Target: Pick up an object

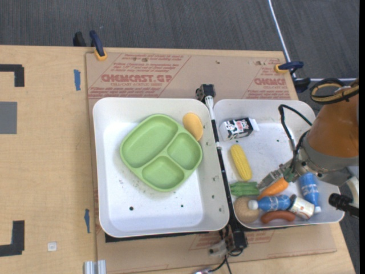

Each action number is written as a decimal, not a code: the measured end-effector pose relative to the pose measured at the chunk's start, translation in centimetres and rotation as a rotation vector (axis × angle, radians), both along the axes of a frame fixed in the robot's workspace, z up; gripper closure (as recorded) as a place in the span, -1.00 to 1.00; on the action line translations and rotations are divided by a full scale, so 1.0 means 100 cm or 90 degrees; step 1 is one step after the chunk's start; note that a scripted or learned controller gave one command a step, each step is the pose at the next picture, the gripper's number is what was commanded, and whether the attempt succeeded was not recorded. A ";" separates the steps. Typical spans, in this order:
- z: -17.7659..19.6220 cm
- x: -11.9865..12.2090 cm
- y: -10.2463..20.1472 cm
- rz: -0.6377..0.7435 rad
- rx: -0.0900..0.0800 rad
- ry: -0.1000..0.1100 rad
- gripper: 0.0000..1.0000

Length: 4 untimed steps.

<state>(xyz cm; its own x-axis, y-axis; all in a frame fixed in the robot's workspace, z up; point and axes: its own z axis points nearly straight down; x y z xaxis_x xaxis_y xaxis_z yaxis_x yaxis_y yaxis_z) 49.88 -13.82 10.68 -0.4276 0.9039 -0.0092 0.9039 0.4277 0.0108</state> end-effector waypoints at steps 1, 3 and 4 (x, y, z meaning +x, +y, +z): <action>-0.020 0.007 0.027 0.251 0.000 0.007 -1.00; -0.009 0.009 0.027 0.250 -0.002 0.002 -1.00; 0.001 0.010 0.027 0.249 -0.003 -0.001 1.00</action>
